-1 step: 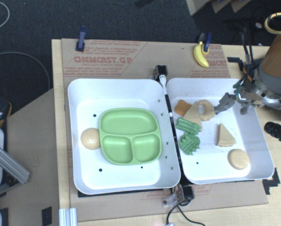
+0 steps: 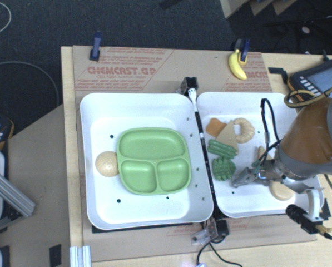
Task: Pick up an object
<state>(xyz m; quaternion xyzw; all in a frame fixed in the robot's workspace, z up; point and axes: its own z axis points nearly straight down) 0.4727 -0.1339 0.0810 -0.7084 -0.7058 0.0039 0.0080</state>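
One green pickle [image 2: 222, 148], long axis left-right

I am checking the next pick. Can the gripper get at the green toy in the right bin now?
Probably yes. The gripper is low in the right bin, just right of the green toy, and nothing lies between them.

arm [image 2: 310, 143]: chunky rounded body, orange-brown band up top, grey wrist section under it | cable [image 2: 267, 121]: thin black one looping off the arm | gripper [image 2: 241, 179]: small metallic grey bit with 2 slim fingers | black bracket piece near the base, lower right
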